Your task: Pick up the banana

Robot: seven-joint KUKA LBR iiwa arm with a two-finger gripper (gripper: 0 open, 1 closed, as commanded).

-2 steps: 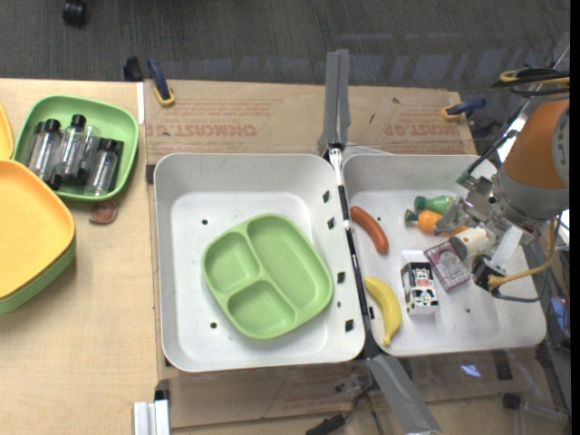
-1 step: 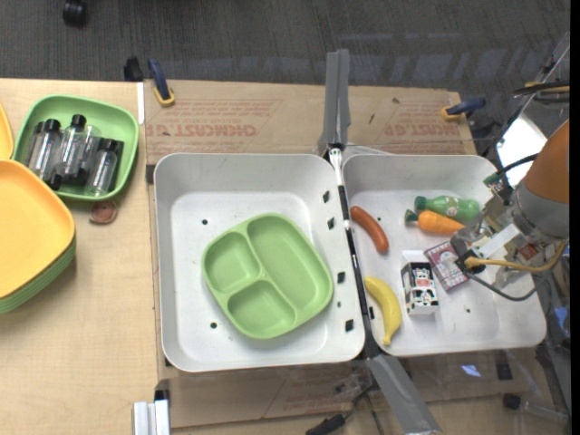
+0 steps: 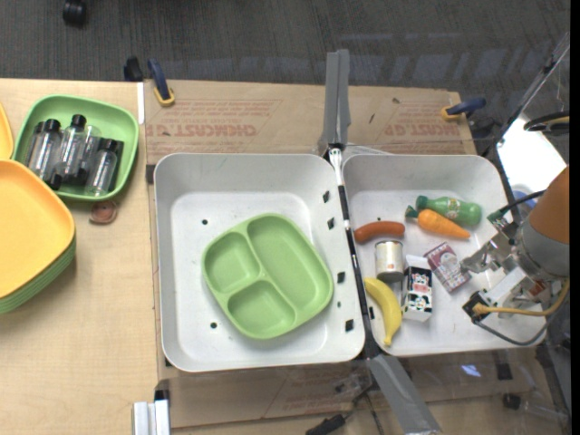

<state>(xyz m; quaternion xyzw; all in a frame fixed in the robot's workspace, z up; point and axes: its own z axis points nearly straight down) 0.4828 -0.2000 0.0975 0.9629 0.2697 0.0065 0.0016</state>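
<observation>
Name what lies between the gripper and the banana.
In the camera view, a small black-and-white carton stands between the gripper and the banana, with a pink packet just above that line.

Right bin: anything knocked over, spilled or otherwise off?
Nothing spilled or damaged. The items in the right bin lie loosely at mixed angles: banana at the near-left corner, silver can on its side, green bottle lying flat. Gripper sits at the right side, away from the banana.

Red print on cardboard sheet (image 3: pixel 237 127), upside down, not legible.

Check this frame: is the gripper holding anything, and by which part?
Nothing is held. The gripper sits at the right bin's right side, apart from the banana.
</observation>
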